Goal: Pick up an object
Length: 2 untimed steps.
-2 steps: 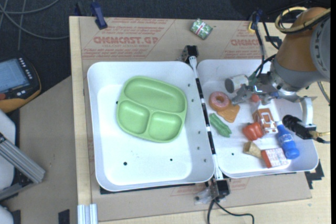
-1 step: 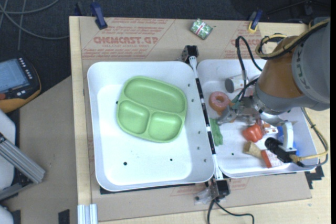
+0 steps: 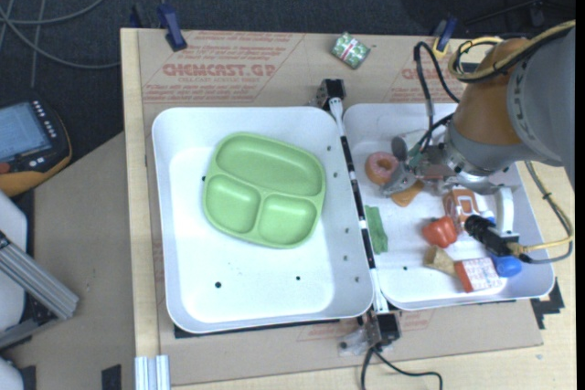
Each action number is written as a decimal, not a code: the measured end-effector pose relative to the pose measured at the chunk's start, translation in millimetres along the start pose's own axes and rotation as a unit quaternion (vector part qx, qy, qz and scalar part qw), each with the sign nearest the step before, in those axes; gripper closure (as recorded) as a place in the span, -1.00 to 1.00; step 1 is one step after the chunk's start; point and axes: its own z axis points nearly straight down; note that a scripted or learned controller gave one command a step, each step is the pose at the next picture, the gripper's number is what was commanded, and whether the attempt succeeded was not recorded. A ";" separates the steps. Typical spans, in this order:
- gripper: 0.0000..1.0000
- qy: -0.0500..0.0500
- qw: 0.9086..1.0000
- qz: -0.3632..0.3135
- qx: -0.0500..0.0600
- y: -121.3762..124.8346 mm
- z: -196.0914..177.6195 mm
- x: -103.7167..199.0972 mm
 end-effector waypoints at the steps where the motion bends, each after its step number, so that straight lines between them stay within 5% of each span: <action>1: -1.00 0.000 1.000 0.000 0.000 26.3 0.0 21.8; 2: 1.00 -0.001 1.000 0.000 -0.002 27.0 -10.5 21.6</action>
